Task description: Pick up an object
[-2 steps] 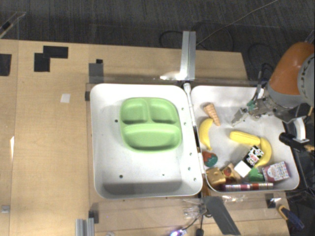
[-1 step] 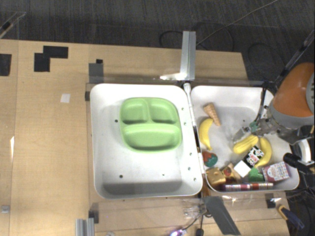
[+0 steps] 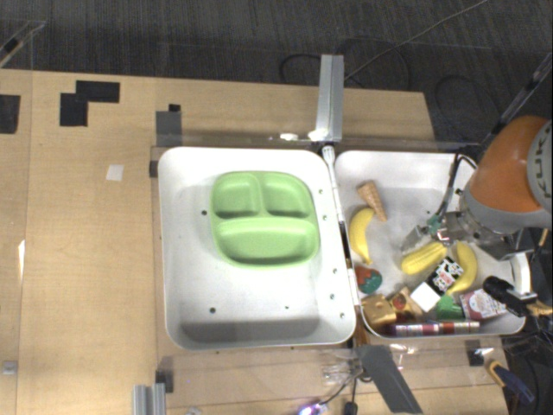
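Clutter [image 3: 432, 314] at front; hand [image 3: 436, 229] over yellow curved banana [image 3: 423, 258].

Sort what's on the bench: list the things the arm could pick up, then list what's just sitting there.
For picking, all in the right bin:
bananas
ice cream cone
small carton
marker pen

Just there:
green divided plate
left bin
metal post

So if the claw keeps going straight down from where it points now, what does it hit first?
Most likely the yellow banana lying right under the claw in the right bin. Depth is hard to judge from above, so the second banana beside it is possible.
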